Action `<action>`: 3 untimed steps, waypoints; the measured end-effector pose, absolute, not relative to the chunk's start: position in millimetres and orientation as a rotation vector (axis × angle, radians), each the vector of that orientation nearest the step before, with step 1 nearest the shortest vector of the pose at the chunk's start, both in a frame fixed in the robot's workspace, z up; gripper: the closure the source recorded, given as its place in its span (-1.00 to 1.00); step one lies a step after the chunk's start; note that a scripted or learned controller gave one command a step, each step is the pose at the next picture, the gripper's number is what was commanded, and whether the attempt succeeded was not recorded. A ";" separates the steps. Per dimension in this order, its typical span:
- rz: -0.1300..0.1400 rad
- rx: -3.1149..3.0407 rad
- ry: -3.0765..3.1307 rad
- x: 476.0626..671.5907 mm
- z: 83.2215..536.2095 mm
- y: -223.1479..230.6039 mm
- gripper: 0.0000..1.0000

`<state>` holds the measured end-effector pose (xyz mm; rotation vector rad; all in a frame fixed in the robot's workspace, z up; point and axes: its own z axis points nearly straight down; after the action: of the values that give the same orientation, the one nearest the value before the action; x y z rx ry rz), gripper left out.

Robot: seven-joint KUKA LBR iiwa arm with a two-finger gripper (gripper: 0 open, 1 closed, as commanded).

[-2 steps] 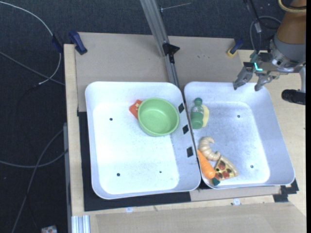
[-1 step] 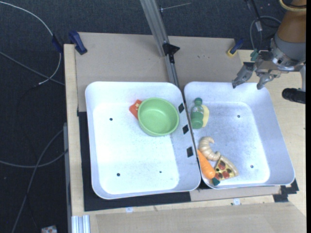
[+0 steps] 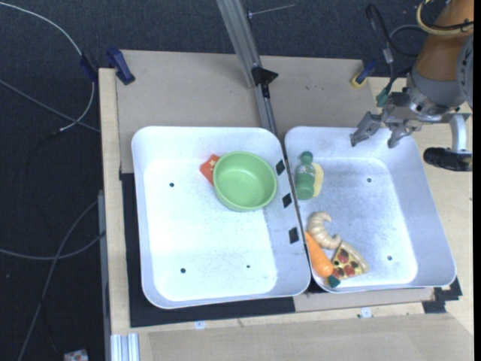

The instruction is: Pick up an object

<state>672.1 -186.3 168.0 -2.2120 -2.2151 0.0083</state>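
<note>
My gripper (image 3: 378,136) hangs open over the far edge of the right bin (image 3: 406,201), its two fingers spread with nothing between them. In that bin a green bottle (image 3: 304,176) lies by the left wall on a yellow piece (image 3: 319,177). Nearer the front lie a croissant (image 3: 324,228), a carrot (image 3: 319,256) and a pizza slice (image 3: 348,262). The left bin (image 3: 188,254) holds a green bowl (image 3: 243,180) with a red object (image 3: 207,168) partly hidden behind its left rim.
A metal pole (image 3: 244,43) slants in from the top down to the divide between the bins. Blue clamps (image 3: 120,65) sit at the bench's far corners. Black cables run over the dark floor on the left.
</note>
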 end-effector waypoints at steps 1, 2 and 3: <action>0.011 -2.210 -2.214 668.3 103.7 -183.7 -1.00; 0.008 -2.212 -2.216 668.0 96.5 -182.8 -1.00; 0.004 -2.214 -2.220 669.8 110.7 -183.1 1.00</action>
<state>669.8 -183.1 110.7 -2.2142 -2.2202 0.0043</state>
